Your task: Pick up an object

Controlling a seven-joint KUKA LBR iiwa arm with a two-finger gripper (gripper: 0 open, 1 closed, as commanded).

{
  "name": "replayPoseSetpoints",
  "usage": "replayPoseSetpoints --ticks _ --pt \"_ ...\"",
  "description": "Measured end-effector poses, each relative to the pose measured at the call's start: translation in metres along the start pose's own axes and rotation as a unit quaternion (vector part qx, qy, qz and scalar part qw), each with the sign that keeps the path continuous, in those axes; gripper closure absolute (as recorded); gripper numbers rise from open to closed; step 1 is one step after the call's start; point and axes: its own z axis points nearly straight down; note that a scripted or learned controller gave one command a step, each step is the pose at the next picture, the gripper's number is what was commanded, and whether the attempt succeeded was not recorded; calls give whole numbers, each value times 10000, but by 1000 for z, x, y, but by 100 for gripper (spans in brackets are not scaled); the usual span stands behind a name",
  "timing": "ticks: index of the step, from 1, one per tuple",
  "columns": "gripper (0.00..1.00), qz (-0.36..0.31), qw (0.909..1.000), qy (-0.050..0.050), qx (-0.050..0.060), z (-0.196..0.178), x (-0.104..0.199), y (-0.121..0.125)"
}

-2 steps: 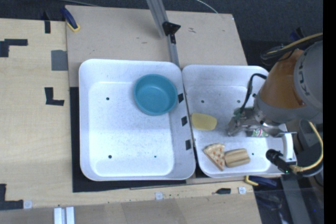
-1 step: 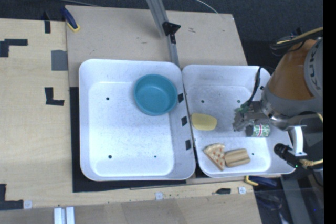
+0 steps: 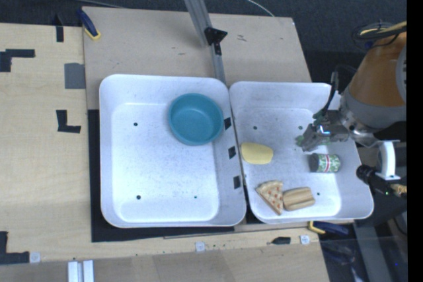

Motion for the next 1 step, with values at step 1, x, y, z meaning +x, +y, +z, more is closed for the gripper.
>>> replayPoseSetpoints --ticks 1 --pt "100 4 10000 5 14 -22 0 1"
